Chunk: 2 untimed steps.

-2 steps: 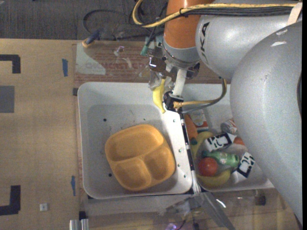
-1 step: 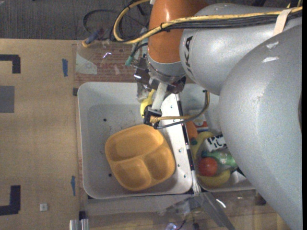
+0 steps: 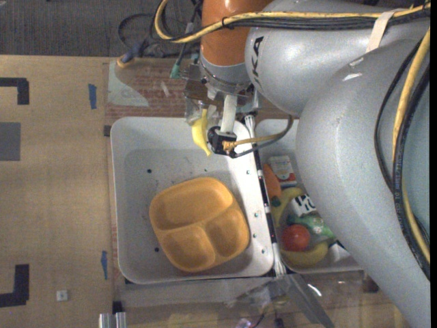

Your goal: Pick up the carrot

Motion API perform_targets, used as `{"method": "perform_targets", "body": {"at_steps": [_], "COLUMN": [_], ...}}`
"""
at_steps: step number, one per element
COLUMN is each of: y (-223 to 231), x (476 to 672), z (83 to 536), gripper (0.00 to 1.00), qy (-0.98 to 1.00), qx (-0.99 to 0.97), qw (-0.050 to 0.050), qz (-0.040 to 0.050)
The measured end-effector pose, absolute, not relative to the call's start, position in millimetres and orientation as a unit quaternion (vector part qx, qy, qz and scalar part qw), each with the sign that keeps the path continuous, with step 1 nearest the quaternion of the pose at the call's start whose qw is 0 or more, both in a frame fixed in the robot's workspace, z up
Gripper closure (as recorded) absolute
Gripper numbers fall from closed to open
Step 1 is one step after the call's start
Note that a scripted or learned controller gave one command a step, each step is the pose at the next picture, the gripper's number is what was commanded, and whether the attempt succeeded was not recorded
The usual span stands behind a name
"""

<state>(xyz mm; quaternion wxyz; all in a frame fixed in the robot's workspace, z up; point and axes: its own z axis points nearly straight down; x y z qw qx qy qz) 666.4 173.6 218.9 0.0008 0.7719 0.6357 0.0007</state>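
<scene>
Camera view: slanted top-down look at two white bins.
Arm: grey w/ orange band, reaching in from right, hanging over left bin's (image 3: pixel 130 183) far edge.
Gripper (image 3: pixel 205 132): appearing clamped on a yellow banana-like item (image 3: pixel 199 134), not the target.
Carrot (image 3: pixel 273 183): lying in right bin, just beside divider, near tomato (image 3: pixel 296 238).
Tray (image 3: pixel 198 224): yellow, sitting in left bin.
Doing it well: prob. needing to release, shift over carrot, align w/ its length.

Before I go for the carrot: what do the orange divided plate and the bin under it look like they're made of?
The divided plate looks like moulded plastic: one even orange-yellow colour, rounded compartment ridges, a soft semi-matte sheen. The left bin looks like thin rigid white plastic or coated sheet, smooth with rounded corners; I can't tell which. The carrot, in the right bin, looks smooth and uniformly orange, probably toy plastic.
</scene>
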Motion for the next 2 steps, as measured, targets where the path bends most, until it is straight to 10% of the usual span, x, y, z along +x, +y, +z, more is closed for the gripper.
{"method": "perform_targets", "body": {"at_steps": [1, 2], "y": [216.5, 144.6], "x": [666.3, 665.4], "z": [254.7, 235.0], "gripper": [1.00, 1.00], "qy": [0.546, 0.530], "qx": [0.838, 0.848], "qw": [0.001, -0.001], "qz": [0.0012, -0.0020]}}
